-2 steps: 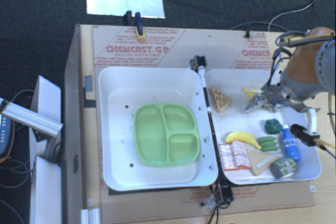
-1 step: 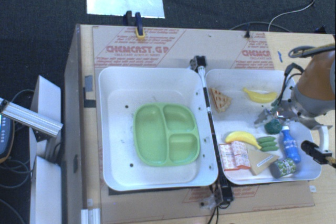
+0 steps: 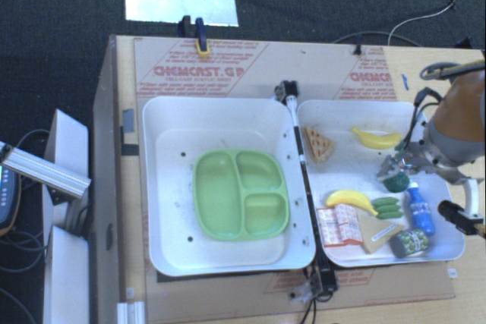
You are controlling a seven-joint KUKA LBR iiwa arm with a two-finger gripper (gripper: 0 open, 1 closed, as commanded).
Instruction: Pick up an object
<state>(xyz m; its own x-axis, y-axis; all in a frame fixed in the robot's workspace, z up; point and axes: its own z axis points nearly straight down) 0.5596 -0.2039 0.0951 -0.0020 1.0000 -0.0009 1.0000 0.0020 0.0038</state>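
Orange-banded arm reaches from the right so its gripper [image 3: 395, 165] hangs low in the right bin [image 3: 345, 116], right over a dark green toy [image 3: 396, 182] — seemingly its pick — though whether the pincer is parted or closed I cannot tell.

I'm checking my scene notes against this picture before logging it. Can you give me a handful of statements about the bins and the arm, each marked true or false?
1. The green divided plate lies in the left bin. True.
2. Two yellow bananas lie in the right bin. True: one banana near the far wall, the other banana nearer the middle.
3. The blue bottle stands on the green plate. False: it lies in the right bin.
4. The gripper is over the left bin. False: it is low over the right bin, by a dark green item.
5. The waffle piece lies beside the divider. True.
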